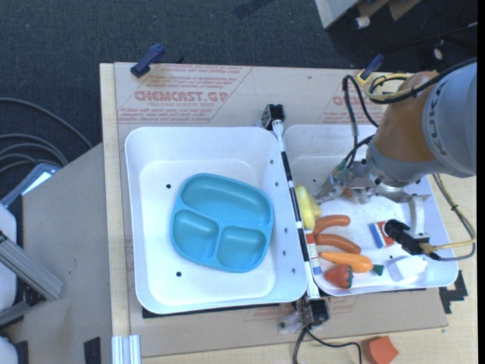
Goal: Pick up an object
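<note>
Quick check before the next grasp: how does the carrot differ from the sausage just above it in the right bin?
The carrot is bright orange and tapers to a point; the sausage is darker reddish-brown with rounded ends. The carrot lies nearer the bin's front edge, beside a strawberry. Both are long, slim, and lie flat, roughly parallel.

In the right bin the arm blocks three o'clock, toy sausages and carrot crowd six, leaving twelve o'clock free.
</note>
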Motion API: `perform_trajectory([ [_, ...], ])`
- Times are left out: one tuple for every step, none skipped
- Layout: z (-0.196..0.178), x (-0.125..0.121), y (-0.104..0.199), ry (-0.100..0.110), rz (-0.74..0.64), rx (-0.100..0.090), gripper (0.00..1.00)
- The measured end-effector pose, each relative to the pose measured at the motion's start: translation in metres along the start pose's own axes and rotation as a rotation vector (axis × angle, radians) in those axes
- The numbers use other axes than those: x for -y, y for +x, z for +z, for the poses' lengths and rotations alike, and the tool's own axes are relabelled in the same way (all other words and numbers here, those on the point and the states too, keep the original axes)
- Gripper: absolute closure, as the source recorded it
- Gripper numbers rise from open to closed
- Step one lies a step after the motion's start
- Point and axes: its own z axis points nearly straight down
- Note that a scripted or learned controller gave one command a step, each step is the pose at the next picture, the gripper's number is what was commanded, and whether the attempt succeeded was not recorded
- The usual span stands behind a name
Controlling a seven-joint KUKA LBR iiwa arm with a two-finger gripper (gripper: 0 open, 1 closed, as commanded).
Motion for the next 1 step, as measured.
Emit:
perform_trajectory([
  [-0.0098,-0.0003,0.0002,-0.001,0.001,0.000,1.00],
])
